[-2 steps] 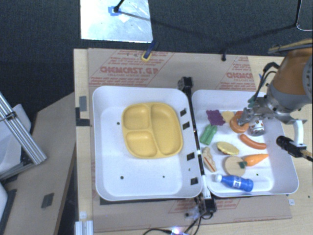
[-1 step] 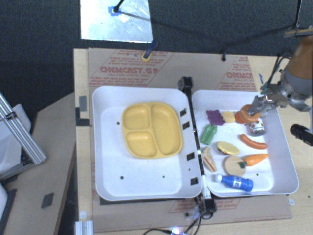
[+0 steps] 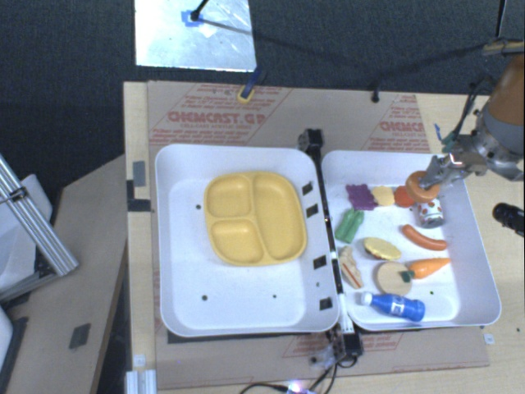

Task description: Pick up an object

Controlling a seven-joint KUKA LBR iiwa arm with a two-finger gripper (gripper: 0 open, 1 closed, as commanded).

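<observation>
Right bin (image 3: 476, 245): gripper (image 3: 432, 176) at the far corner, above a small can (image 3: 429, 213); whether it is apart or together cannot be told. Also held here: hot dog (image 3: 424, 237), carrot (image 3: 427, 266), blue bottle (image 3: 394, 305). Left bin (image 3: 176, 220): yellow divided plate (image 3: 253, 217).

A robotics lab, set up for testing. The bench (image 3: 98, 220) is bare board, laid with a cardboard sheet (image 3: 221, 113) printed in red, and two white bins (image 3: 176, 245) clipped together at their shared edge. Toy food (image 3: 390, 249) fills the right bin; a yellow divided plate (image 3: 253, 217) sits in the left. Aluminium framing (image 3: 29, 220) stands at the bench's left edge, cables (image 3: 344, 64) cross the dark floor beyond, and the grey arm (image 3: 504, 130) reaches in at the right.
</observation>
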